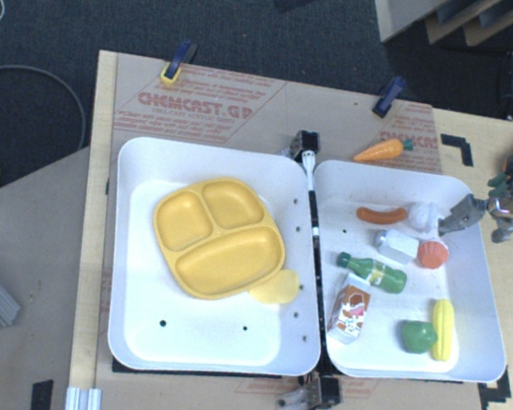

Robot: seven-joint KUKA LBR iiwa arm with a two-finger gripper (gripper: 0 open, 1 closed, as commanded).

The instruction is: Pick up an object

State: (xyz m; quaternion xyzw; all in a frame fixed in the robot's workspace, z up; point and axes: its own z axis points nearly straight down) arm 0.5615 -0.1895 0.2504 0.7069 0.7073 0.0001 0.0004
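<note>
The gripper (pixel 496 216) is hanging over the right bin's (pixel 493 308) far right rim, fingers spreading wide, pinching nothing. A tomato (pixel 432 254) is sitting just beside one finger (pixel 461 215)

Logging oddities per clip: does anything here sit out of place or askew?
Yes. A toy carrot lies on the cardboard beyond the right bin, outside both bins, while the other small items lie inside that bin. In the left bin, the yellow divided plate sits rotated, askew to the bin's edges.

Yellow plate (pixel 219 237) in left bin (pixel 130 229)
</note>
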